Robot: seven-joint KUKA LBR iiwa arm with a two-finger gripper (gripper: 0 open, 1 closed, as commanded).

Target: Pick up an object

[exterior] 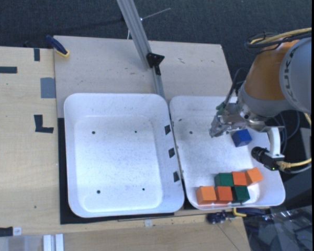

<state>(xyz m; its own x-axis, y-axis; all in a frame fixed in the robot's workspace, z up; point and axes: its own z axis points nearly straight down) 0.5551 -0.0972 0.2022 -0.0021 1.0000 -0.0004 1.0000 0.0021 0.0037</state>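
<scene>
Over the right bin [184,140] the gripper [220,125] hangs with its jaws' spread impossible to tell, a blue block [242,137] just beside it to the right, orange and green blocks [229,186] clustered near, on a wooden bench [21,156].

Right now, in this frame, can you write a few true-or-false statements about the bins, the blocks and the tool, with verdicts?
1. The tool is above the right bin. True.
2. The blue block lies in the left bin. False: it is in the right bin, beside the tool.
3. Orange and green blocks are clustered near the right bin's front edge. True.
4. The cluster includes a yellow block. False: it has only orange and green ones.
5. The arm has an orange band. True.
</scene>
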